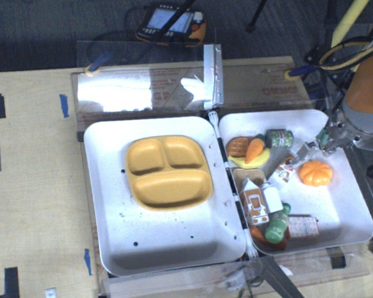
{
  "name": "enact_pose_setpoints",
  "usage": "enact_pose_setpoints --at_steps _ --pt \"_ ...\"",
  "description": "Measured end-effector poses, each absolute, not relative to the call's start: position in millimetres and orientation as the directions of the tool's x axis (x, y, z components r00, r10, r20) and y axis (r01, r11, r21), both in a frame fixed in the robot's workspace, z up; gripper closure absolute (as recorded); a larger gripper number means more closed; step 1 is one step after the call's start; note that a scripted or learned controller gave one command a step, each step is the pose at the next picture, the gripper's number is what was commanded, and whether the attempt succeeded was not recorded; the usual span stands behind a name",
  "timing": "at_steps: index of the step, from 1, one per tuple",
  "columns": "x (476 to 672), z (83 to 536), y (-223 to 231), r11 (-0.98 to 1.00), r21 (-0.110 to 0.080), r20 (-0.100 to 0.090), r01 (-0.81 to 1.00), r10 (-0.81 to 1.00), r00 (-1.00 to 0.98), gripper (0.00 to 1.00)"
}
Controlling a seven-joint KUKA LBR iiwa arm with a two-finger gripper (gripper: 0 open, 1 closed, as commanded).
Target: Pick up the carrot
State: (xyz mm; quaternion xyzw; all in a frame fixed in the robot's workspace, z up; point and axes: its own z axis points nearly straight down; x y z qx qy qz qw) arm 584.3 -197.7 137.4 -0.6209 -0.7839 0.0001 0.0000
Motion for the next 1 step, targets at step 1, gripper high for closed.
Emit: enact_pose_setpoints --at_steps 1 --pt "569.3 110.5 -210.9 0.169 0.028 0.001 0.985 0.986 -0.169 0.00"
